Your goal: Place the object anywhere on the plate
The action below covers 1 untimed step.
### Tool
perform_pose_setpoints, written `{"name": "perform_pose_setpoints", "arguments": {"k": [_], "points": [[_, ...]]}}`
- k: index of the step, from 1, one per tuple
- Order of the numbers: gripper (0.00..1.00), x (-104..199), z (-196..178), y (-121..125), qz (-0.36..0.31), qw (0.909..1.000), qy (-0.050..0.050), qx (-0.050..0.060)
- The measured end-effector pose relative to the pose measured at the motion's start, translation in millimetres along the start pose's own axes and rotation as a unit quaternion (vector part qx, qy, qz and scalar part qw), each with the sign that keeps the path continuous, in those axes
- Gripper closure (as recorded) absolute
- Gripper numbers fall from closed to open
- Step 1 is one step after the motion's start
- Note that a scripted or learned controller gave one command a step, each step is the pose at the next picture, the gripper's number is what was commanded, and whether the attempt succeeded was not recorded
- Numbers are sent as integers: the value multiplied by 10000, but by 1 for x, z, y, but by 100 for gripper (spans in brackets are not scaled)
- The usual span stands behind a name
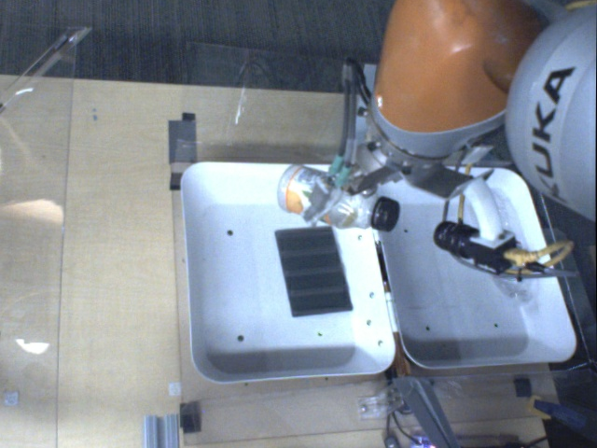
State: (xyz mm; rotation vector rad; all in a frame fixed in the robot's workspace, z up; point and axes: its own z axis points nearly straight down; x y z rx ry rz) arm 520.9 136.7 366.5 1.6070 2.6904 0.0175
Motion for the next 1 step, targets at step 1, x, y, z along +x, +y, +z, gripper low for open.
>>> {"name": "perform_pose_setpoints", "arguments": {"k": [1], "points": [[100, -1, -11, 1, -7, 10000, 0, -24]]}}
